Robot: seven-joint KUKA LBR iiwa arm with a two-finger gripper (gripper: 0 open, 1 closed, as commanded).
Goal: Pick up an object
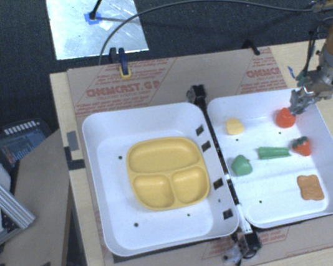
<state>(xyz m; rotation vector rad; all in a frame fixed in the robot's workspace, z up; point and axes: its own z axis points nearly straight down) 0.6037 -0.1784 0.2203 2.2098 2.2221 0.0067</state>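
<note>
While the pincer point(296, 105) hangs at the right bin's point(331, 152) far edge, I cannot tell its state. Just left of its tips sits a red-orange round piece point(285, 118), the likeliest pick; I'd centre over it before descending, avoiding the wall.

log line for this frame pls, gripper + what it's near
gripper above right bin's far right edge | beside red round toy | hold not seen | yellow divided tray in left bin
</note>
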